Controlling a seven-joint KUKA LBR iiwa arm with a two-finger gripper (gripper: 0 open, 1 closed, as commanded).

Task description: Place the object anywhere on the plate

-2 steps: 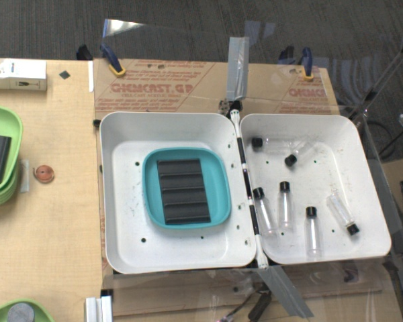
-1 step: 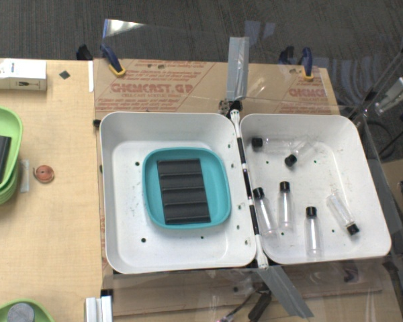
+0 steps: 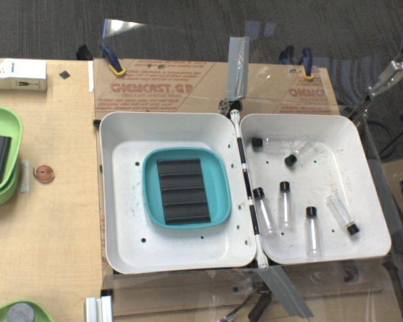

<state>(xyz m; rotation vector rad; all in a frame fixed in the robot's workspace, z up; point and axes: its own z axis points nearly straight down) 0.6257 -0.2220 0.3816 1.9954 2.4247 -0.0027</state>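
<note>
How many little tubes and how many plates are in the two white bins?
Clear tubes with black caps: 6
Teal plate: 1
Dark ridged block on the plate: 1
Total: 8

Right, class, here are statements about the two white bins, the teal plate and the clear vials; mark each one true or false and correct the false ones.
1. The teal plate lies in the left bin. True.
2. The clear vials lie on the plate. False: they lie in the right bin.
3. A dark ribbed block rests on the plate. True.
4. The vials have white caps. False: their caps are black.
5. The two bins sit side by side. True.
</note>
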